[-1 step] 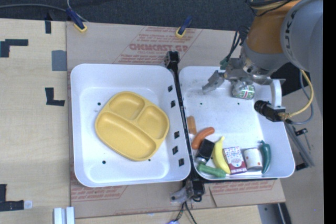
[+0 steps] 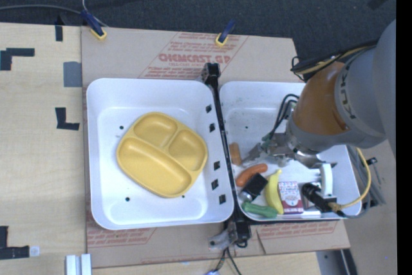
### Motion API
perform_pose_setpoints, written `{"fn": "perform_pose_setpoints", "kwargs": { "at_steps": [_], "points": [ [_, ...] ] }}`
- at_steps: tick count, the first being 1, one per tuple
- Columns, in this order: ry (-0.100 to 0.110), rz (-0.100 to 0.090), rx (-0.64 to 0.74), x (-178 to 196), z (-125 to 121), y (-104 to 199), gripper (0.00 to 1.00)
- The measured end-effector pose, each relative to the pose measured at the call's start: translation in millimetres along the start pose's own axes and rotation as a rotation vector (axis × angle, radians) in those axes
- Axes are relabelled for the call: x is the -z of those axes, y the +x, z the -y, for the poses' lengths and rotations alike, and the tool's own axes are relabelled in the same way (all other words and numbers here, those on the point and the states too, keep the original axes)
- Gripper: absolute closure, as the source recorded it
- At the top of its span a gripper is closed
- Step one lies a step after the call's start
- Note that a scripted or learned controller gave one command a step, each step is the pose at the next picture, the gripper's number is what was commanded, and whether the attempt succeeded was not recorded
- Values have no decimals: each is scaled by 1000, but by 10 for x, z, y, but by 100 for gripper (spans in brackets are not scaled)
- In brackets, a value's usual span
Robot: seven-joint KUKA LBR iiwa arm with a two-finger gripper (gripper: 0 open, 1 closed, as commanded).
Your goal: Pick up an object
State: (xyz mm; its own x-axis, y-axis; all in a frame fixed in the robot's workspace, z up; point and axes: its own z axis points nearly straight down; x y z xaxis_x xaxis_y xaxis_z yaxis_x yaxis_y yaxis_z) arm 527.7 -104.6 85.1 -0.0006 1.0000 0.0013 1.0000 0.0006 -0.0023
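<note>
The hand (image 2: pixel 267 150) hovers low over the right bin (image 2: pixel 257 96), grip impossible to judge. Banana (image 2: pixel 275 190), sausage (image 2: pixel 251 174) and carton (image 2: pixel 290 196) lie crowded below; it could well jam between them.

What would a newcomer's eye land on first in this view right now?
Probably the yellow divided plate, lying alone in the left bin. Next, the grey arm with its orange band, reaching over the right bin, where a banana, a hot dog and other small items crowd the near edge.
</note>
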Motion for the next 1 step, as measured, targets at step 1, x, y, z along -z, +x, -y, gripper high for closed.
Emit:
{"fn": "perform_pose_setpoints", "kwargs": {
  "at_steps": [1],
  "points": [
    [-4, 1, 0, 100, -10, -4, 100]
  ]
}}
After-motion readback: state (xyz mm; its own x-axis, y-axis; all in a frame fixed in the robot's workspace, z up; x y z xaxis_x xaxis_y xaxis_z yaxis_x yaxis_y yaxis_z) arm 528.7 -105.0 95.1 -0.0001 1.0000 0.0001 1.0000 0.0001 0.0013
